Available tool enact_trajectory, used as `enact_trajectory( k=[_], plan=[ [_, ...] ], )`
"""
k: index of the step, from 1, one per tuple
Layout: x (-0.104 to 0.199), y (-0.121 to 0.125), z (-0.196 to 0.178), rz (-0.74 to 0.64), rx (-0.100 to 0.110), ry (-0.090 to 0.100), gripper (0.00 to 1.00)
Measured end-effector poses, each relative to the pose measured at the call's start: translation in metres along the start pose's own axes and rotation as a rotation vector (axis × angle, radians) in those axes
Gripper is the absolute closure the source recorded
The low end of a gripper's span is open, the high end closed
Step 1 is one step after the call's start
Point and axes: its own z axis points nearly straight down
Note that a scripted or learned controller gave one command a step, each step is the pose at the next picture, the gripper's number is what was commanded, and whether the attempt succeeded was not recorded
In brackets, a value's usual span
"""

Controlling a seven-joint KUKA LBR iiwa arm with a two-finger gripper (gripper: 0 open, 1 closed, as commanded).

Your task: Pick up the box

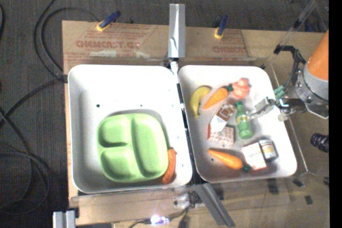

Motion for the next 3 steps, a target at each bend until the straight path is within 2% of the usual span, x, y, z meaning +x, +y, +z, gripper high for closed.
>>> enact_trajectory(
  k=[1, 2, 3],
  plan=[
    [0.002, 0.001, -0.008, -0.003, 0.002, 0.003, 1.0],
    [0.002, 0.001, -0.008, -0.003, 0.002, 0.002, 0.0],
    [0.025, 0.001, -0.018, 0.187, -0.002, 0.0, 0.0]
  ],
)
